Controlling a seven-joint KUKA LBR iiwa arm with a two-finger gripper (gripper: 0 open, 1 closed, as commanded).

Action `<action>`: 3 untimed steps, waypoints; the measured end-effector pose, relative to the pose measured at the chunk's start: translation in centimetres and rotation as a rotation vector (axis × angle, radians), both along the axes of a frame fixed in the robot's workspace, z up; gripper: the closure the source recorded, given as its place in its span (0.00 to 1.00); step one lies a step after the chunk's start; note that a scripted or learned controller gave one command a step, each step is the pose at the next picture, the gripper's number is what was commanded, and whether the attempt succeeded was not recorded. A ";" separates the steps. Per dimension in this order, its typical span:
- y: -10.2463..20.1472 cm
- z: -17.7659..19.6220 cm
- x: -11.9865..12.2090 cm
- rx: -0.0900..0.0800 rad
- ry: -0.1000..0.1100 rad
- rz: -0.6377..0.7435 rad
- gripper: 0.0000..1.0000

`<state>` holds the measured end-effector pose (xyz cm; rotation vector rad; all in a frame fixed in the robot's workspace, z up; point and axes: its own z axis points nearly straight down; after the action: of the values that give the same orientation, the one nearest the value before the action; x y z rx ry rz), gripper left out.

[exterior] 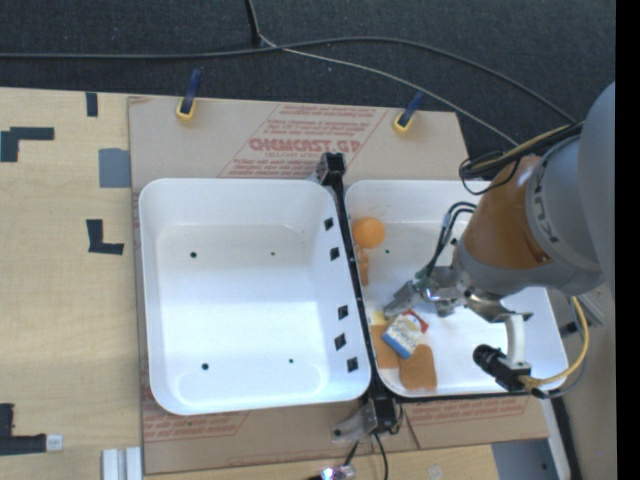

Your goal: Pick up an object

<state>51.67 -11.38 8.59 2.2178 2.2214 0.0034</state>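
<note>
The black divider [342, 268] where the two bins meet is serving as the landmark here. To its left, the left bin [160, 268] is lying on a brown cardboard sheet [300, 138], its floor showing a few small dark dots. Beyond the divider's far end, two yellow clamps [186, 108] are gripping the cardboard's far edge. Just to the right of the divider, inside the right bin [400, 193], an orange ball [369, 232] is resting near the far part of the divider. Further toward the divider's near end, a small blue-and-white packet [402, 334] is lying beside a tan, bread-like piece [419, 367], the two touching or nearly so; something yellowish is peeking out between them and the divider, too small to identify. The gripper [425, 293] is hanging right of the divider, just above and beside the packet, its tips close to the packet's far edge. Whether its fingers are spread or closed cannot be told, since the metal parts are blurring together. The grey arm [560, 218] with its orange band is covering much of the right bin's right side and is being cut off at the edge
</note>
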 end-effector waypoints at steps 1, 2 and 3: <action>0.8 -0.1 1.0 -0.002 0.003 -0.001 0.00; 2.0 -0.1 4.1 -0.001 0.002 0.000 0.00; 2.0 0.0 -1.0 -0.001 0.001 -0.002 0.00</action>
<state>50.69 -9.38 8.59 2.2194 2.2195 0.0007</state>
